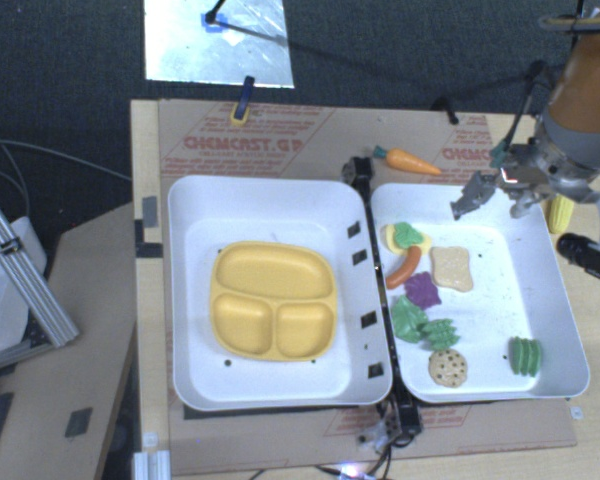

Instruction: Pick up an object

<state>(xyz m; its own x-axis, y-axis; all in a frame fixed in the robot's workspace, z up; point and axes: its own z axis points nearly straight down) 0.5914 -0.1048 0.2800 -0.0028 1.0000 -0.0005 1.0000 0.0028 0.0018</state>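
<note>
Plainly, the main risk lay in the crowding. The toy food sat bunched in the left half of the right bin (570,353): a slice of bread (451,268) just beside a sausage (404,266) and a purple piece (422,290), with green leafy pieces (420,323) and a cookie (447,367) close below. A descent into that cluster could have caught two things at once, or pushed one aside and closed on nothing. The green pickle (524,355) lay well apart near the bin's lower right and looked the safer target. A carrot (410,161) rested on the bench (280,138) above the bins, outside either one.

The end effector (497,195) hung over the upper edge of the right bin, above and to the right of the bread, its two fingers spread apart with nothing between them. The arm (585,88) reached in from the right, its orange band high above the wrist, the wrist tilted downward toward the bin. From that spot a straight drop might have struck the bin's rim instead of any food. The left bin (195,268) carried a yellow divided tray (273,299).
</note>
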